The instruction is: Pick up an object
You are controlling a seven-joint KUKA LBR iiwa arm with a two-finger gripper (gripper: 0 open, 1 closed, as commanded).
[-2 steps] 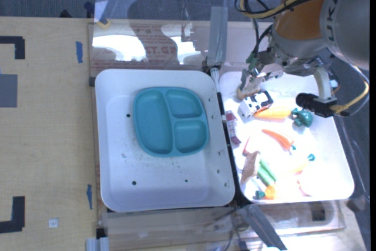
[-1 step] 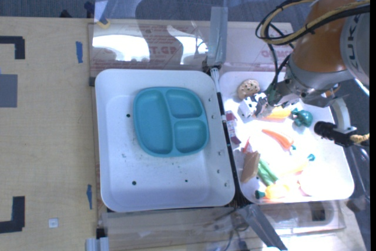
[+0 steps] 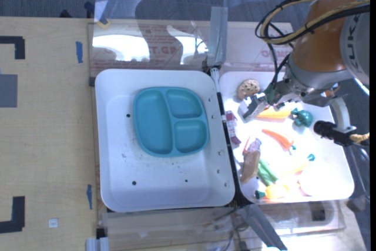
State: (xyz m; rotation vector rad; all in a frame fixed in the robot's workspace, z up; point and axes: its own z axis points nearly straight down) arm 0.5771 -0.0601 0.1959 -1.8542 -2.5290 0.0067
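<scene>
1 orange carrot [image 3: 274,115] lies just beside the hand [image 3: 257,106], long axis running sideways; grip state unclear.

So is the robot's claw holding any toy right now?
It cannot be told. The gripper hangs low over the right bin, beside the orange carrot, but no toy shows between its fingers.

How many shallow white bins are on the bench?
2: the left shallow white bin holds a teal divided plate; the right shallow white bin, under the gripper, holds small toy items.
</scene>
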